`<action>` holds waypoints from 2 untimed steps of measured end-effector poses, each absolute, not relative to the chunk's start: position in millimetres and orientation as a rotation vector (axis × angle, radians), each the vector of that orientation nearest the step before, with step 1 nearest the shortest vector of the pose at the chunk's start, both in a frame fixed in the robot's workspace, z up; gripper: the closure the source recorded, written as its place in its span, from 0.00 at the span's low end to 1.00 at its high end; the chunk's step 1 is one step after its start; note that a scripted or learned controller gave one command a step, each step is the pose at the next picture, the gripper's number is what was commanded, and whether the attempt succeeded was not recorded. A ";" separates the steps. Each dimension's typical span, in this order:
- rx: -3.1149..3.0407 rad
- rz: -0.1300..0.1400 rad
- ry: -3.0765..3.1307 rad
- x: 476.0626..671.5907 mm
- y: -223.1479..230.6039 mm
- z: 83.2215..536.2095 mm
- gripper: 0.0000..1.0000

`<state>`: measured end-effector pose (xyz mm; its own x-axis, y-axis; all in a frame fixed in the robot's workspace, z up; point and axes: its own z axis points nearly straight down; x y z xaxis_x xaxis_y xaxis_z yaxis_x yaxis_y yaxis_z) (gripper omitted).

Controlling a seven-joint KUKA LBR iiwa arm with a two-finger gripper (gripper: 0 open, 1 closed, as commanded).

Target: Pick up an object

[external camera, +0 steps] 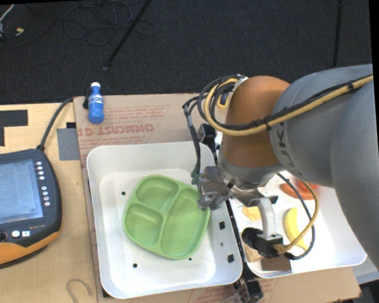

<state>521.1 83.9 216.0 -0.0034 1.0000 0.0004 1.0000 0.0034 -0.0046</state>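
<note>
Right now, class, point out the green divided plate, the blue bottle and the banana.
green divided plate (165, 215), camera view, middle ridge.
blue bottle (96, 107), camera view, its body.
banana (292, 226), camera view, upper part.

Blue bottle (95, 103) upper left on cardboard sheet (136, 122), lying near its back edge. Teach pendant (18, 198) at left edge, screen lit, orange underside, cable (53, 125) running up from it. Dark floor with cables (103, 24) across top.
</note>
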 end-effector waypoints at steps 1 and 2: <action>-2.217 0.002 -2.223 533.5 111.5 231.1 1.00; -2.220 0.005 -2.220 535.3 104.0 231.0 1.00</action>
